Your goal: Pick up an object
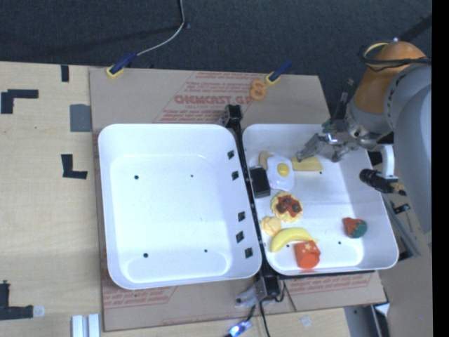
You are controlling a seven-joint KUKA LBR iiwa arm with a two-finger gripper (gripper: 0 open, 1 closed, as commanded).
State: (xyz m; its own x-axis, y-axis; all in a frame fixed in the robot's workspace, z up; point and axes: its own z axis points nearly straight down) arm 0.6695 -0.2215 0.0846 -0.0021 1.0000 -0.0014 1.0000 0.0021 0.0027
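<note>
The right bin (pixel 365 255) holds several small toy foods. A yellow wedge (pixel 307 164) lies near its far side beside a white fried egg (pixel 281 170). Below those sit a red-topped pastry (pixel 287 205), a banana (pixel 289 237), an orange-red piece (pixel 306 254) and a red strawberry-like piece (pixel 354 227). A black block (pixel 259 182) lies against the bin's left wall. My gripper (pixel 309 149) hangs low over the bin's far side, just above and right of the yellow wedge, pointing left and down. Nothing is visibly held in it.
The left bin (pixel 112 188) stands next to the right one on a cardboard sheet. The grey arm with its orange band (pixel 382 76) comes in from the right, over the right bin's far right corner. A small pale yellow piece (pixel 271 225) lies by the banana.
</note>
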